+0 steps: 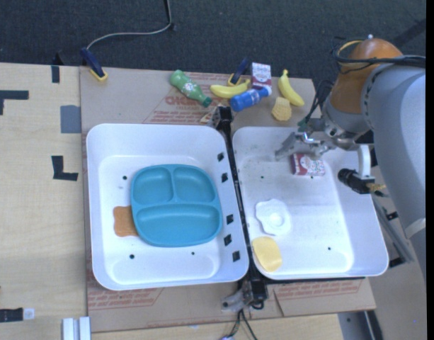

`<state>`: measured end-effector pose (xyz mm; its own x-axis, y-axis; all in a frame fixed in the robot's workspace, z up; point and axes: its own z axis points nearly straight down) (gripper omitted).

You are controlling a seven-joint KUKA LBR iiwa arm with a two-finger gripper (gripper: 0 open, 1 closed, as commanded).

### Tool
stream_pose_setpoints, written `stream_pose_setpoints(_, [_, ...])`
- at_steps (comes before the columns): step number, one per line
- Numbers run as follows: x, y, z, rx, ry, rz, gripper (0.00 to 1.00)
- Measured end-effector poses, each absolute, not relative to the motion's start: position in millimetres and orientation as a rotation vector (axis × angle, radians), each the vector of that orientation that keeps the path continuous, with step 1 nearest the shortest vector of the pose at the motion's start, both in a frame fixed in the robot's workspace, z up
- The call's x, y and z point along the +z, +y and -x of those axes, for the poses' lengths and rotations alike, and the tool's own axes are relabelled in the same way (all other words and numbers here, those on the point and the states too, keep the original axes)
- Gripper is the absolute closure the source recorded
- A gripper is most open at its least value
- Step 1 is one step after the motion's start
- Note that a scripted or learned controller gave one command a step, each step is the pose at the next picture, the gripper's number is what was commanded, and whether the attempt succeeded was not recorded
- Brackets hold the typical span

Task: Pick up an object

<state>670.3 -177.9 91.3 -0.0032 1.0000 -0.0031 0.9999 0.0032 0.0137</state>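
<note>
Over the right bin (358, 261), near its far wall, the pincer (305, 142) hangs just above a small red and white packet (307, 165) that lies on the bin floor; whether its fingers are spread or closed I cannot tell, and nothing is seen between them. Nearer the front of the same bin lie a toy fried egg (272, 216) and, at the front left corner, a yellow rounded piece (267, 253), both well apart from the packet. The left bin (103, 190) holds a blue divided plate (177, 205) with an orange slab (122, 221) tucked against its left edge. Beyond the bins, on the cardboard-covered surface (132, 98), sit a green bottle (190, 88), two toy bananas (229, 89) (290, 89), a blue bottle (248, 99), a small carton (261, 73) and a yellow chunk (281, 108). A black clip (223, 115) grips the bin walls at the far end of the seam between the bins.
</note>
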Motion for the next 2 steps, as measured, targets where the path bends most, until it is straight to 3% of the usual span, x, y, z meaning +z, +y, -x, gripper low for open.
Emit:
stream_pose_setpoints(1, [103.1, -179.1, -671.6, 0.01, 2.213, -2.201, 1.0])
stream_pose_setpoints(2, [103.5, -178.9, -671.9, 0.011, 2.213, -2.2, 0.0])
